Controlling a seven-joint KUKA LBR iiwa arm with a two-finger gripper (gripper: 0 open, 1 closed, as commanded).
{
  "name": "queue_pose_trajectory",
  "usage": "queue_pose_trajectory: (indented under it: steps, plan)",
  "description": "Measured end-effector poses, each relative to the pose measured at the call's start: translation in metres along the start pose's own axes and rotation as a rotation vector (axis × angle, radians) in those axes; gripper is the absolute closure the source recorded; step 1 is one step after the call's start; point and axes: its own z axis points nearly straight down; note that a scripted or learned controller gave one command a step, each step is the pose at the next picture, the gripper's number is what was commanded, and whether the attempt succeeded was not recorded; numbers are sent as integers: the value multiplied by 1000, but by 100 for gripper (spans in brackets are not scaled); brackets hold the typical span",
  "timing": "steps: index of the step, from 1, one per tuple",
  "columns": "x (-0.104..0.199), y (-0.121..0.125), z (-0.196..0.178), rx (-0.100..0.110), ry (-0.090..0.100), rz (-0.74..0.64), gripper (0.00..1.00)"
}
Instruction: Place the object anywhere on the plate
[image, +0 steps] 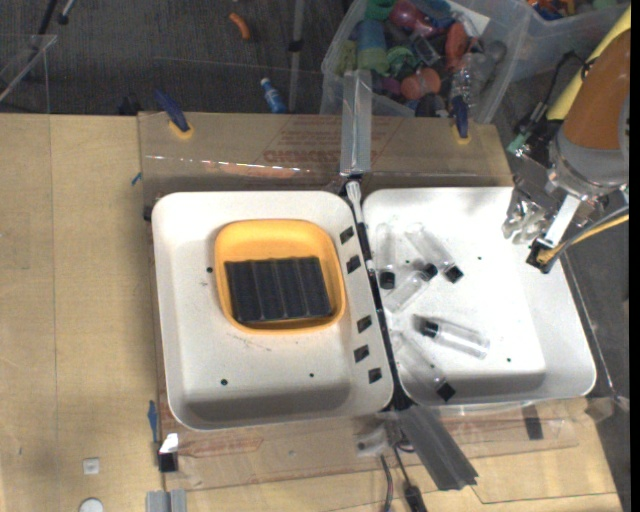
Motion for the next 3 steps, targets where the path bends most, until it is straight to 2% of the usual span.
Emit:
queue_pose_trajectory:
  steps: [1, 2, 3]
  plan:
    - [24, 5, -18, -2, -1, -66, 100]
    - [29, 7, -78, -1, -1, -79, 100]
    - [-21, 43, -222, -2, -2, -31, 100]
